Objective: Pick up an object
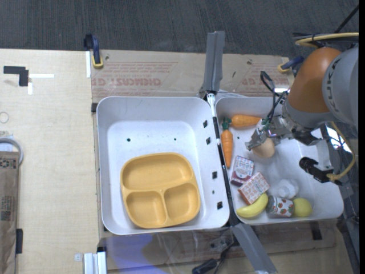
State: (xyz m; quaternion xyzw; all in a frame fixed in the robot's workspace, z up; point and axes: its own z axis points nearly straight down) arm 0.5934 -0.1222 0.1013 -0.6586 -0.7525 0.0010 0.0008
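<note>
White bins, two of them, sit side by side on the surface. The left bin (108,153) holds one yellow tray (161,189) with three compartments. The right bin (328,207) holds two carrots (227,144), one banana (253,206), one lemon (303,207), two small cartons (243,168), one can (279,205) and one tan, rounded potato (264,148). The hand (260,137) sits right on the potato near the bin's upper middle; whether it grips the potato, I cannot tell.
</note>
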